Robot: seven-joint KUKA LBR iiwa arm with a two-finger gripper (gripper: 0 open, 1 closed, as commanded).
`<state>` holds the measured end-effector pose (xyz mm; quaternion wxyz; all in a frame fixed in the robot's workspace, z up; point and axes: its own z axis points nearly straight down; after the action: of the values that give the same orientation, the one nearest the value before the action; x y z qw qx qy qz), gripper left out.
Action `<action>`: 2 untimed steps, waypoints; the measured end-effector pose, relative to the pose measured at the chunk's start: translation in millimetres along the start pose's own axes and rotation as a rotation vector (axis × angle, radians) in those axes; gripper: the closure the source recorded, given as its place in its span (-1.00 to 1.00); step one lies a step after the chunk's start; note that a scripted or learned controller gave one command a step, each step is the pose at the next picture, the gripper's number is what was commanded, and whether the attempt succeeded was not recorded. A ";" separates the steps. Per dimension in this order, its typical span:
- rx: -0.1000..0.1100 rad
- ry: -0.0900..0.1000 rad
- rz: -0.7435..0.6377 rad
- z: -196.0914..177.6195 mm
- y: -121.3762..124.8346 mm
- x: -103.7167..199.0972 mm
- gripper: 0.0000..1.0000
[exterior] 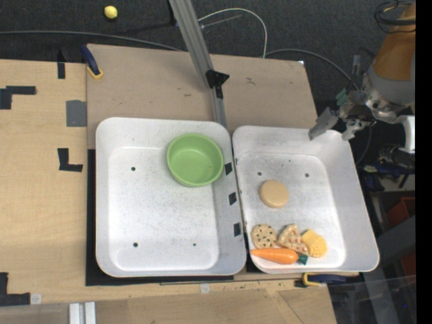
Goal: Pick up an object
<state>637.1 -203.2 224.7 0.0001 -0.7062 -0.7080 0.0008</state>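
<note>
Hand [332, 124] hovers over the right bin's [351, 181] far corner, grip state unclear. Carrot [275, 255], cookie [273, 194] sit in it; green bowl [195, 159] in the left bin [115, 201].

A light wooden bench [40, 201] carried a brown board [155, 79], marked here and there with strips of dark tape [67, 160]. On the board lay two shallow white bins, touching side by side: the left bin [128, 248] and the right bin [351, 201]. A slanted metal pole [192, 32] rose from behind them.
</note>
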 end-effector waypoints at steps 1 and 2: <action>0.001 -0.001 0.000 0.0 -0.1 -0.2 -1.00; 0.005 0.002 0.000 57.9 8.2 4.6 -1.00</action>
<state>645.2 -198.6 166.8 0.0026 -0.7061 -0.7081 0.0021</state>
